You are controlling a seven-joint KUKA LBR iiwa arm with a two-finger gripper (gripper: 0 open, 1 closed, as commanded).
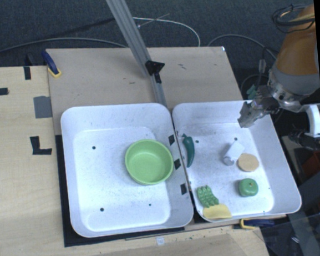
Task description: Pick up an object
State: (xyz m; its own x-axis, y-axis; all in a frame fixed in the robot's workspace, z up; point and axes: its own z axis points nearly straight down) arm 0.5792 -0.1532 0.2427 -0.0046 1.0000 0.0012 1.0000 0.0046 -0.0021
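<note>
While fingers (250, 115) hover over right bin (203, 112) far edge, state unclear; centre bare.

The wooden bench (18, 165) carries two shallow white bins side by side: the left bin (82, 131) and, touching it at 3 o'clock, the right bin (281, 181). Black tape marks (37, 145) lie at 9 o'clock.

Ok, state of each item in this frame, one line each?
Gripper: above the right bin's far right edge, holding nothing visible.
Green bowl: upright in the left bin.
Green pepper: lying by the right bin's left wall.
Tan disc: lying flat.
White bottle: on its side.
</note>
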